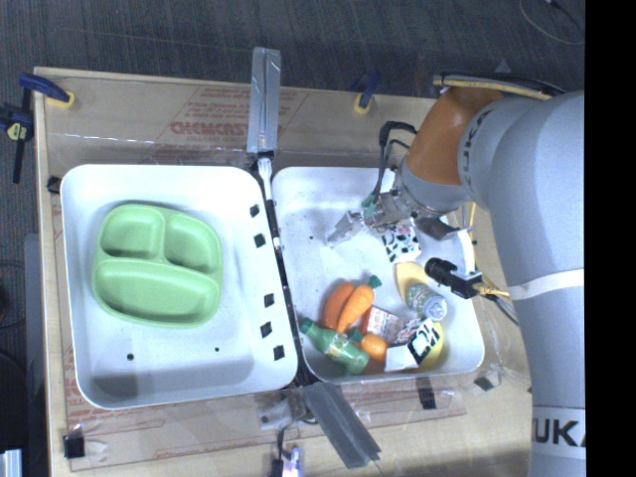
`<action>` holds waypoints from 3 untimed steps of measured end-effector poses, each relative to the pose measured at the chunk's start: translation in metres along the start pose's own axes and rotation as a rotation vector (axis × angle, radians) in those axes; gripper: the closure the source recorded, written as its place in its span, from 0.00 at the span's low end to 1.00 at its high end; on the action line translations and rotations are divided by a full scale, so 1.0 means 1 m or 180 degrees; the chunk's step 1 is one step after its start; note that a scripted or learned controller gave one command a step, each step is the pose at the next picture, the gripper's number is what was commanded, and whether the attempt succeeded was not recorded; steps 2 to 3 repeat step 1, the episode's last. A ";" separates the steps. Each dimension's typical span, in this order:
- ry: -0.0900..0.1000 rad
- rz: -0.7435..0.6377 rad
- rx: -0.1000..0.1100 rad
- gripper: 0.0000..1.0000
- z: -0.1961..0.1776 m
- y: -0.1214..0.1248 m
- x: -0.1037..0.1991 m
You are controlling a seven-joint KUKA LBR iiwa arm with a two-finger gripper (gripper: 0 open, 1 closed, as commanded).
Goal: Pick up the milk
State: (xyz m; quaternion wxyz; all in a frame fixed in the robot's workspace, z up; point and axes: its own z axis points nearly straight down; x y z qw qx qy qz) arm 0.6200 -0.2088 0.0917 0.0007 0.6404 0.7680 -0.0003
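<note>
We judge the small white, black-spotted milk carton (400, 241) light, rigid and slightly slick; best pinched across its flat sides. The claw (370, 214) sits just beside it in the right white bin (298, 207); we cannot tell how wide it stands.

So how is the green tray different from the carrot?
The green tray is big, flat and has compartments; the carrot is small, long and orange with a green top. The tray lies alone in the left bin; the carrot lies among other items in the right bin.

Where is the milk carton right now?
The milk carton, white with black cow patches, sits in the right bin, toward its upper right, right beside the hand and above the banana and carrots.
</note>
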 end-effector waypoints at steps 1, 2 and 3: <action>0.0002 -0.0112 0.0001 0.00 -0.108 0.003 -0.003; 0.0002 -0.0112 0.0001 0.00 -0.108 0.003 -0.003; 0.0002 -0.0112 0.0001 0.00 -0.108 0.003 -0.003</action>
